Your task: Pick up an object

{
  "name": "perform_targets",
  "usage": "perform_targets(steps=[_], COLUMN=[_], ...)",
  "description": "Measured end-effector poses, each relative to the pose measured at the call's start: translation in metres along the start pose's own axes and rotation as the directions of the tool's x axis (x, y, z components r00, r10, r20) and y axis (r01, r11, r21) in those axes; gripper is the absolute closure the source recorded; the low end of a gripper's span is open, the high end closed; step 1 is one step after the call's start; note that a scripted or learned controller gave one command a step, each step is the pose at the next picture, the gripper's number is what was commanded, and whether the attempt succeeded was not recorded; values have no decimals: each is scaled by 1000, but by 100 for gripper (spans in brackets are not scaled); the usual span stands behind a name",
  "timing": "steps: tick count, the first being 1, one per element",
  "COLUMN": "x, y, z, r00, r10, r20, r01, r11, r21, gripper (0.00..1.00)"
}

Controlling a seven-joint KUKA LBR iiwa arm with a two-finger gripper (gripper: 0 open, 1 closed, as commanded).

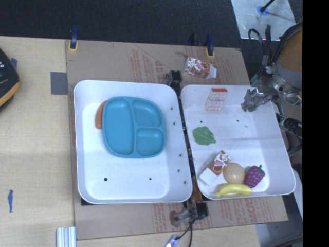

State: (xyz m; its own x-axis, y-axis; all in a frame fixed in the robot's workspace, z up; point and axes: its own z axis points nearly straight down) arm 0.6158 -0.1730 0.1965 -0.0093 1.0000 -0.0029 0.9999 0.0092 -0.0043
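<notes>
Packet (216,99) lies left of the arm's fingers (249,105).

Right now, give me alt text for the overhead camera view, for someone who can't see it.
The arm's pincer hovers at the right bin's far right edge, above toy food: banana, grapes, a green leaf and a small carton. The left bin holds a blue divided plate.

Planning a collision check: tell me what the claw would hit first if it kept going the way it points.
Likely the clear box with the red lid in the right bin, left of the claw; height is unclear.
</notes>
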Motion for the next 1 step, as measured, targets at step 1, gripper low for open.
perform_targets(steps=[1], x=[-1], y=[0], z=[-10], r00=[1000], r10=[-1], r20=[1], r01=[1], r11=[1000], r21=[-1], gripper=[100])
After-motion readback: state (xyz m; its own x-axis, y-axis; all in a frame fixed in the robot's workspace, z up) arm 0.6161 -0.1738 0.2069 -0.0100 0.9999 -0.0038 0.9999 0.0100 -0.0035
